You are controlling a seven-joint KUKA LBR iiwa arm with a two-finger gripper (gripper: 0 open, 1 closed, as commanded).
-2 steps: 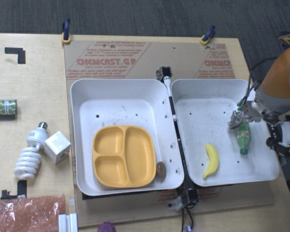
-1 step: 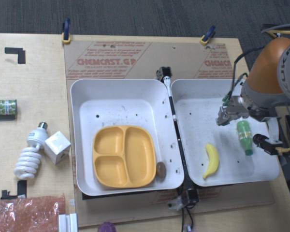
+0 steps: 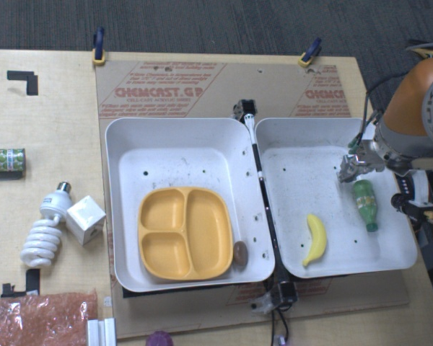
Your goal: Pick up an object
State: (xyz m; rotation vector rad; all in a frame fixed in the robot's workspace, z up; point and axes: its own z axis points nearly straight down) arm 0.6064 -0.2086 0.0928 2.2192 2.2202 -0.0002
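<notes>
Green bottle (image 3: 365,204) lies on its side in the right bin (image 3: 292,150), near that bin's right wall, its neck end pointing up toward the gripper (image 3: 352,166) and its cap end toward the bin's lower right corner. A banana (image 3: 315,241) rests on the same bin floor, below and to the left of the bottle and well apart from it, curved with one tip toward the bin's front rim. Nothing lies across the bottle itself.

The left bin (image 3: 123,193) holds a yellow divided plate (image 3: 185,233) with three compartments, and a small brown rounded object (image 3: 240,254) sits just beside the plate's right edge. Between the two bins runs a dark strip (image 3: 256,161). On the bench to the left lie a spiral light bulb (image 3: 45,229), a small white cube (image 3: 86,219) touching or just beside the bulb, and a small green can (image 3: 9,161) farther up.

The arm (image 3: 411,110) comes in from the right, its orange band above the wrist. The gripper hangs low in the right bin, right at the upper end of the bottle, seemingly touching it. Whether it is parted or closed cannot be told from this angle, and no object is visibly caught in it
</notes>
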